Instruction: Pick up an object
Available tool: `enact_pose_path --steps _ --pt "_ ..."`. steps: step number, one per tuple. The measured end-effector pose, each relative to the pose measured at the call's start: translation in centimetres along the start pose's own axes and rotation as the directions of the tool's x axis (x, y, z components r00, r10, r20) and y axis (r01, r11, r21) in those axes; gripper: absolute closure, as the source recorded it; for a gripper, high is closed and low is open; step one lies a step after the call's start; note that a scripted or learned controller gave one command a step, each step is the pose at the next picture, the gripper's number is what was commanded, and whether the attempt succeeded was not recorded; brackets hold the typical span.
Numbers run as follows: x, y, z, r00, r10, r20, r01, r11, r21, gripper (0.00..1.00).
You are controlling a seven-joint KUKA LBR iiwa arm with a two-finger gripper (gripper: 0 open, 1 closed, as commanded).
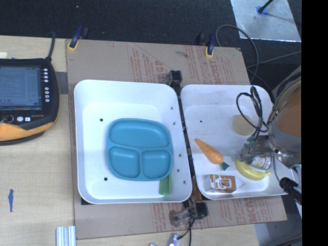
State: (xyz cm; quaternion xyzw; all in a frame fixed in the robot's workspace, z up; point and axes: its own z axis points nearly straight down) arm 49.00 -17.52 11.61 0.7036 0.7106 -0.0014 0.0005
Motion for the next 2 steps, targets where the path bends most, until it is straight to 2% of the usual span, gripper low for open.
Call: enact_pose_path --steps 1,2 --pt "1.1 0.1 0.0 1.0 -0.012 -0.025 0.012 1.0 0.011 0.0" --pt "0.2 -0.2 1.1 1.0 -0.011 -0.022 0.011 1.0 0.007 0.0"
